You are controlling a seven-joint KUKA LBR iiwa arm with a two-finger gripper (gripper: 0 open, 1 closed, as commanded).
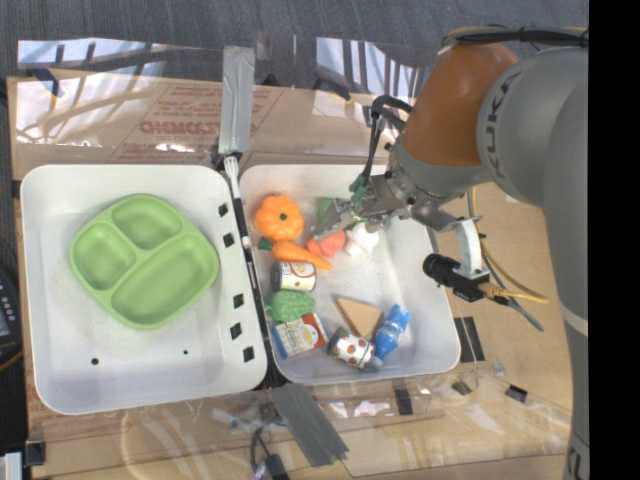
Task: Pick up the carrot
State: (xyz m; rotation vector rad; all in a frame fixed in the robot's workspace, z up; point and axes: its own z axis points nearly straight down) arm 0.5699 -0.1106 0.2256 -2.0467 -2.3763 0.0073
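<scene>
The carrot (pixel 299 253) is orange and lies on its side in the right bin (pixel 430 313), just below an orange toy pumpkin (pixel 278 216). My gripper (pixel 356 211) hangs over the upper middle of that bin, up and to the right of the carrot and apart from it. Right under the gripper sit a pink-red piece (pixel 330 240), a small white piece (pixel 362 240) and a dark green piece (pixel 325 208). Nothing visibly hangs from the gripper.
Below the carrot lie a small can (pixel 295 278), a green vegetable (pixel 286 306), a labelled box (pixel 297 336), a tan wedge (pixel 358 315), a blue bottle (pixel 392 330) and a red-white can (pixel 350 349). The left bin (pixel 50 348) holds a green divided plate (pixel 145 259).
</scene>
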